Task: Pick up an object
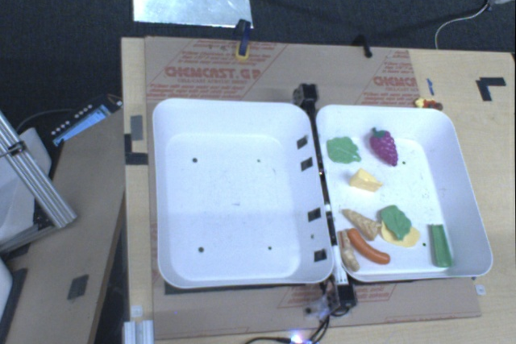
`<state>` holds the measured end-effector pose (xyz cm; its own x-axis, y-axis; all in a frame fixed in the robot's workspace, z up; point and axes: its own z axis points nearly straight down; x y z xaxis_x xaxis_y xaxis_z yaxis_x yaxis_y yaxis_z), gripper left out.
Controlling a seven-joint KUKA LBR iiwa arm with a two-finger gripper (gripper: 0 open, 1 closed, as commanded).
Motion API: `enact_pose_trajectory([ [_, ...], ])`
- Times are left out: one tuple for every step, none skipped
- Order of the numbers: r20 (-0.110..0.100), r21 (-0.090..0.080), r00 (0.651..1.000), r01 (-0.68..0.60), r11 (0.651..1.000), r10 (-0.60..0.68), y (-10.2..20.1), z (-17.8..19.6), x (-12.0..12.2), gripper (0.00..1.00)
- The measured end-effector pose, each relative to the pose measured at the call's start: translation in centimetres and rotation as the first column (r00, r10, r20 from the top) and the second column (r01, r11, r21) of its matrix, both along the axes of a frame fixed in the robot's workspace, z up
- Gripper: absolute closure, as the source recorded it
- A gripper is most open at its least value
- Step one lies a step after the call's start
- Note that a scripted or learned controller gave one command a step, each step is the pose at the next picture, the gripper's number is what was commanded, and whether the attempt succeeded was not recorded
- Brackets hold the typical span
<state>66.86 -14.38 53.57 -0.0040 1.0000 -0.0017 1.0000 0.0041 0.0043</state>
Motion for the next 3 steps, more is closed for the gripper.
enact_pose_trajectory([
  [-0.002,0.000,1.000,0.003,1.000,-0.003,0.0,0.0,-1.1,1.00],
  [-0.002,0.001,1.000,0.000,1.000,0.000,1.7,0.0,-2.4,1.00],
  [-0.004,0.004,1.000,0.004,1.000,-0.004,2.7,0.0,-14.7,1.00],
])
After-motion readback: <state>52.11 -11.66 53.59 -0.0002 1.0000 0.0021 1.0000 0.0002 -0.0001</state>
